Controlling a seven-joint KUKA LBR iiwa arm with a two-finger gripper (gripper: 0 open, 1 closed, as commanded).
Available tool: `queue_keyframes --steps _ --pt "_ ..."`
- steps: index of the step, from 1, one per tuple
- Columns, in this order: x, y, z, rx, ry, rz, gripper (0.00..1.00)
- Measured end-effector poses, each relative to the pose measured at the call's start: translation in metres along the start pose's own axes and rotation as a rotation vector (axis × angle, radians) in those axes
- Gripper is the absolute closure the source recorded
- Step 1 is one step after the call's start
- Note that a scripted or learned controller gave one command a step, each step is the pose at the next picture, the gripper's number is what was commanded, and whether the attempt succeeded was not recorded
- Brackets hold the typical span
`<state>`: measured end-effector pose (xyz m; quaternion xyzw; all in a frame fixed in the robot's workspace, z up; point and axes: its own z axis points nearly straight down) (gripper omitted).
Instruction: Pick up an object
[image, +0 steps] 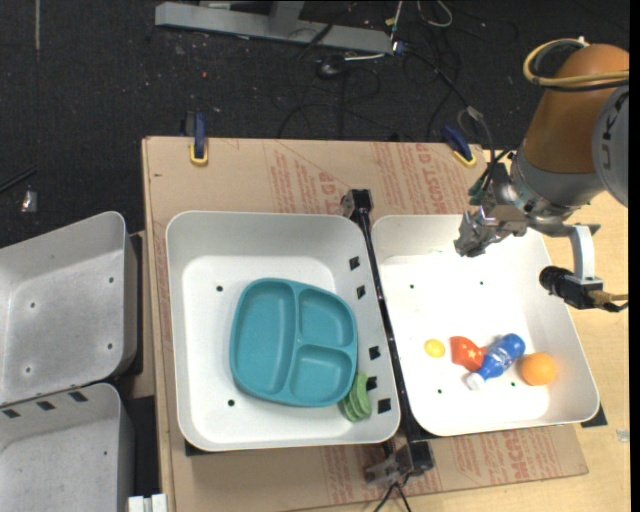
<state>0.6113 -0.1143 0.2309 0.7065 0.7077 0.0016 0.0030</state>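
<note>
Here you find the pick not yet made: the gripper (480, 237) hangs over the far end of the right bin (420, 300), its jaw state indiscernible, well apart from the small orange ball (538, 369), blue bottle (497, 357), red piece (464, 350) and yellow piece (433, 348) clustered near that bin's front.

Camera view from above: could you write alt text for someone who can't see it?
A grey robot arm's end effector hangs over the back of the right white bin, which holds a blue bottle, an orange ball and small red and yellow toys. The left bin holds a teal divided plate.
</note>
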Motion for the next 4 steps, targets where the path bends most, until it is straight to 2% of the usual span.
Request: queue_keyframes --steps 1,2,4 --pt "0.0 0.002 -0.054 -0.001 0.0 -0.001 1.0" --pt "0.054 0.003 -0.032 0.008 0.003 -0.005 1.0" --pt "0.17 0.009 -0.022 0.007 0.003 -0.007 1.0"
